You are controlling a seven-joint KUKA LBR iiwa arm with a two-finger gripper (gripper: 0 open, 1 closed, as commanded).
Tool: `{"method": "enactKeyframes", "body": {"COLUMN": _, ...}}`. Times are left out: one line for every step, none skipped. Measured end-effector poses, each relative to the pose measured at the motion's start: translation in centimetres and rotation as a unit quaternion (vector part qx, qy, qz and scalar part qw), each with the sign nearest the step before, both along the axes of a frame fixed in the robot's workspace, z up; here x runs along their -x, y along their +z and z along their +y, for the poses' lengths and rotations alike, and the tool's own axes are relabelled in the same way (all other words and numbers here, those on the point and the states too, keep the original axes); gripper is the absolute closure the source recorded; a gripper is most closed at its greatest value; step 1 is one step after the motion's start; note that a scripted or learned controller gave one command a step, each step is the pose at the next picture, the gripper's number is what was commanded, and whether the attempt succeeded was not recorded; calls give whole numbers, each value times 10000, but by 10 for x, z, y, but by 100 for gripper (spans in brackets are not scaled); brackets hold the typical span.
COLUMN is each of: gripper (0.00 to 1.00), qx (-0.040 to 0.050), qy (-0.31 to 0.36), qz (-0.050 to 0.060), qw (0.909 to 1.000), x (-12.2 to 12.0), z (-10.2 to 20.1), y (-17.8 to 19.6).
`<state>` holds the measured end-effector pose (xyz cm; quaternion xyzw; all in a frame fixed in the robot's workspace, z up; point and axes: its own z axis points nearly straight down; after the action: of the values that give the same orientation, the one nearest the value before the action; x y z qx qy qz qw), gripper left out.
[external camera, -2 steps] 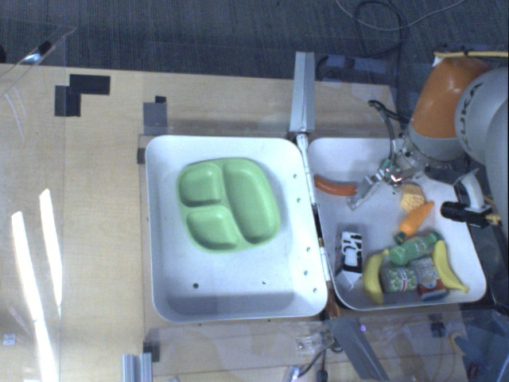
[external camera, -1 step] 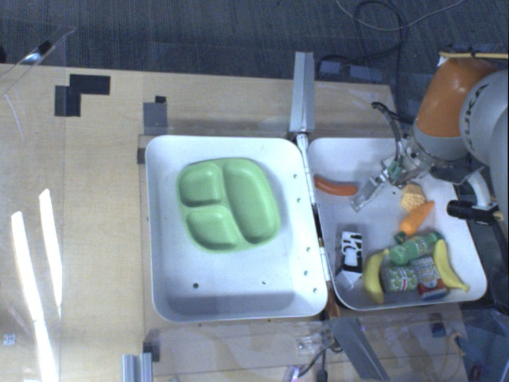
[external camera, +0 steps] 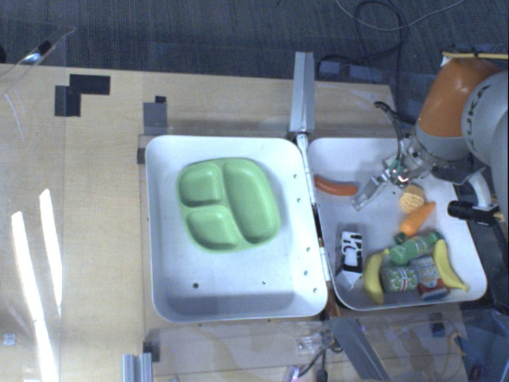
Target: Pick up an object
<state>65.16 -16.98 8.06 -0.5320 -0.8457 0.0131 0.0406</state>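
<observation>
The right bin (external camera: 343,156) holds a reddish sausage (external camera: 336,186) near its left wall, an orange carrot (external camera: 417,219), and a round tan biscuit (external camera: 410,200). It also holds a green bottle (external camera: 412,247), a can (external camera: 400,278), two yellow bananas (external camera: 373,275) (external camera: 447,266) and a black-and-white box (external camera: 350,250). My gripper (external camera: 362,200) slants down to the left from the wrist. Its tip is just right of the sausage, over bare bin floor. Nothing shows held in it.
The left bin (external camera: 159,237) holds a green divided plate (external camera: 229,204). A metal post (external camera: 301,94) rises behind the wall between the bins. The arm's orange band (external camera: 445,94) hangs over the right bin's far right corner. Cables (external camera: 398,6) lie on the floor behind.
</observation>
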Motion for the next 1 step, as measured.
{"method": "enactKeyframes", "body": {"gripper": 0, "qx": 35, "qy": -200, "qz": -53, "qw": 9998, "x": -2, "z": -7, "y": -1}}
